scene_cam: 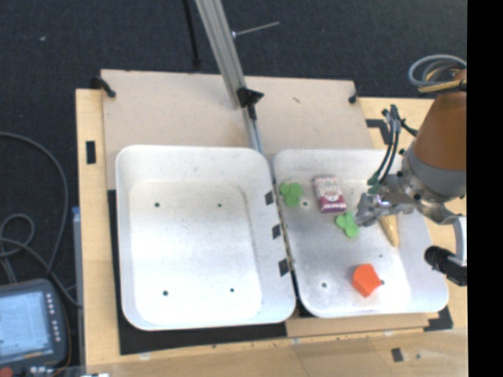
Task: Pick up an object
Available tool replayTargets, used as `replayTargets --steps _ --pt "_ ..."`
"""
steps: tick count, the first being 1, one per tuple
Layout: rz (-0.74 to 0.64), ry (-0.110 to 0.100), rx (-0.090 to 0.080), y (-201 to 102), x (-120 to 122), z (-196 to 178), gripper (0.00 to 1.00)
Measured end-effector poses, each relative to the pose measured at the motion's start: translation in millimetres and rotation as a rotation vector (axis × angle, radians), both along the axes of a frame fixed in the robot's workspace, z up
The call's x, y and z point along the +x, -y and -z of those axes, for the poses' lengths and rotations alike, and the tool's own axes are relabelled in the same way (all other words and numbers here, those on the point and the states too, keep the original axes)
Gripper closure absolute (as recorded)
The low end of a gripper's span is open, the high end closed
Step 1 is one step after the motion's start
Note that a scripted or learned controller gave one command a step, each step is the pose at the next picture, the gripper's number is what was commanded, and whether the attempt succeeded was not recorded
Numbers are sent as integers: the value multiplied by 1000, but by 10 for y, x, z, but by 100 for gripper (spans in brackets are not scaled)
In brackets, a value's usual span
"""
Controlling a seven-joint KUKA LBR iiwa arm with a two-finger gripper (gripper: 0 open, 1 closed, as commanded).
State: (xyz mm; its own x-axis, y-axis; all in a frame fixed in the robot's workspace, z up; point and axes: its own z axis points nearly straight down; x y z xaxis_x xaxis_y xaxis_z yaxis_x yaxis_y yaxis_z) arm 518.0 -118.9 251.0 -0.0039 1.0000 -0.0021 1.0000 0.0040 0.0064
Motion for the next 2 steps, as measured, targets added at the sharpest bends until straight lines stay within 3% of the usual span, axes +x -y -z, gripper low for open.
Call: replayTargets --steps 2 --pt "-1 -5 2 -764 522 116 100"
